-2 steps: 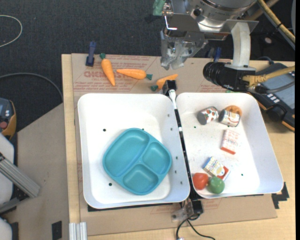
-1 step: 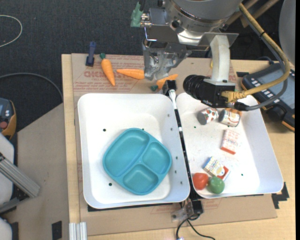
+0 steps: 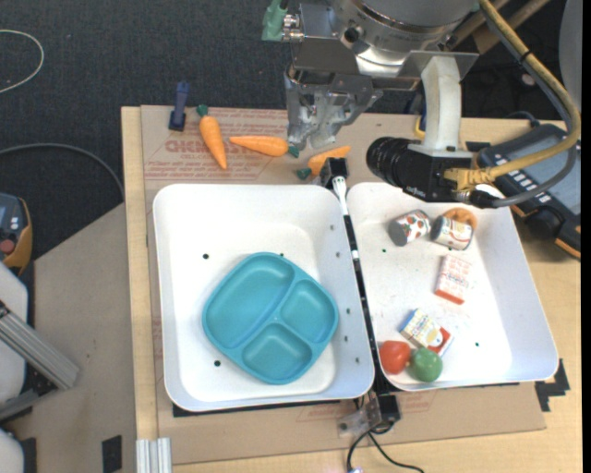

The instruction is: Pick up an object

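Gripper over the carrots, behind the bins

Near: tray in left bin, apple in right bin. Far: carrot lies crosswise, just left of gripper; its grip state I cannot tell.

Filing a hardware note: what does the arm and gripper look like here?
Silver-grey rounded arm housing at the top edge, with a boxy metal two-finger gripper of bare grey parts below it. A small green fitting sits on its left side. Yellow cables arc off to the right.

- Right bin objs: 2 small cans on sides at 12 o'clock
- Red/white box centre
- Tomato, green ball at 7
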`<move>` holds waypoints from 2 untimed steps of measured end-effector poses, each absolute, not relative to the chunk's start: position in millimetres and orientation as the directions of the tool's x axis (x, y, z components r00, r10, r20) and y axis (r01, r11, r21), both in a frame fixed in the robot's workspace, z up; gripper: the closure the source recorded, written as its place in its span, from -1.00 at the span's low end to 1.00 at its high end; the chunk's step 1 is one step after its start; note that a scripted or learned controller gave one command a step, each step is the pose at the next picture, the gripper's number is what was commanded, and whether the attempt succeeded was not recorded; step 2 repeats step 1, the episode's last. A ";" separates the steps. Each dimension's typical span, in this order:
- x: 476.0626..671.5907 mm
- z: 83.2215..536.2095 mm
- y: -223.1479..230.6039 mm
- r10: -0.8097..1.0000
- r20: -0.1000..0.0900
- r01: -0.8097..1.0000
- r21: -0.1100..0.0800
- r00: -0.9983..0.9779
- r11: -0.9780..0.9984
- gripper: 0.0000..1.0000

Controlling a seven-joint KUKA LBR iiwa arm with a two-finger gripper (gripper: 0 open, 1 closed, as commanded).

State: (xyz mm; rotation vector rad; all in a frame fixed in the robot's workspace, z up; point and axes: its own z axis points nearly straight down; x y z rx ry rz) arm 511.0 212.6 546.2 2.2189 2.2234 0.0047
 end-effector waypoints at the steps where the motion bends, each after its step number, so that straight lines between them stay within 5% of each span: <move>1: 511.3 556.8 213.2 1.000 0.003 1.000 0.006 -0.003 0.003 1.00; 2: 511.3 556.8 213.2 1.000 0.003 1.000 0.006 -0.003 0.003 1.00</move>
